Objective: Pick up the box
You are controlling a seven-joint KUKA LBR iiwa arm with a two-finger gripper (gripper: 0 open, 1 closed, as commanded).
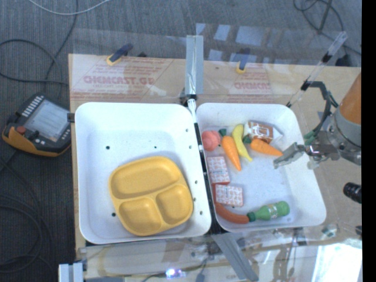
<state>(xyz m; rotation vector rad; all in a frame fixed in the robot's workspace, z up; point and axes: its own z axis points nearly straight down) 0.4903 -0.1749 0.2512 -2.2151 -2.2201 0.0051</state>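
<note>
Camera view: we see two shallow white bins side by side on the desk (82,75). The left bin (94,122) holds a yellow three-compartment plastic tray (151,194). The right bin (305,192) holds the toy food: a small brown-and-white cardboard box (261,131) near its far edge, a yellow banana (241,142), two orange carrots (231,152), a pinkish round fruit (210,139), two red-and-white patterned packets (218,169), a green bottle (268,211) and a red sausage-shaped piece (230,215).

The grey two-finger jaws (289,156) sit above the right part of the right bin, reaching in from the right; one light grey finger points left and down. We see nothing between the fingers, and we cannot tell whether they are spread or closed.

The box lies up and to the left of the jaws, near but apart, with the second carrot's tip between them. Its long axis appears to run roughly left-right, slightly tilted. We judge the coming move as a short travel toward the far edge.
</note>
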